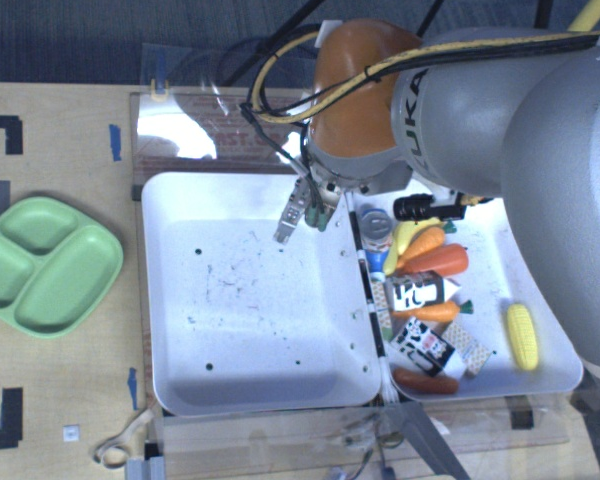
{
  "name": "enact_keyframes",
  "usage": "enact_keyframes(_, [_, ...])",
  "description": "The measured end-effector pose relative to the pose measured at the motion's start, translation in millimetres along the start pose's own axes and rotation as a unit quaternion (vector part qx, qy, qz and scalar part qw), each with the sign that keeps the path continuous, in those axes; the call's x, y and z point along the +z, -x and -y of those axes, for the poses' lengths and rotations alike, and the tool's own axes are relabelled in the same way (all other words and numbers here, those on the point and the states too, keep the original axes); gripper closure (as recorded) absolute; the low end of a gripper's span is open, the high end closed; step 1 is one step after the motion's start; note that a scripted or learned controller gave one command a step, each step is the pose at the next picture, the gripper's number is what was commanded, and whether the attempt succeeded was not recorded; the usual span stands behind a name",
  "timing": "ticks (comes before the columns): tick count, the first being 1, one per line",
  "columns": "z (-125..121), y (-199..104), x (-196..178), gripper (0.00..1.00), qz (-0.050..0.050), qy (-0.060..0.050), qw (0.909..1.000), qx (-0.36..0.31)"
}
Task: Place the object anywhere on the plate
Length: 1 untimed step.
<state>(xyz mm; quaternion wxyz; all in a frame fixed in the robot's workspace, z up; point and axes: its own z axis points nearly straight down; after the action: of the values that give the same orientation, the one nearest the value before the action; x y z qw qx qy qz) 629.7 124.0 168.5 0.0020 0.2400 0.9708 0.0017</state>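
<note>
My tool (302, 211) hung at upper centre of frame over the left bin (180, 268); jaw state unreadable. Green three-section plate (46, 264) sat mid-left on the wooden desk (60, 138).

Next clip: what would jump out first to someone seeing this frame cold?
The big grey arm with its orange band fills the upper right, its pincer hanging over the left bin's far edge. The right bin holds a jumble of toy food, with a carrot and a corn cob among it. A green divided plate sits alone on the bench at far left.
</note>
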Motion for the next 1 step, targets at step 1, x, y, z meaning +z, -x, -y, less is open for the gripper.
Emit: enact_keyframes(1, [0.1,0.3,-0.3,0.00,0.000,0.000,1.0000,0.000])
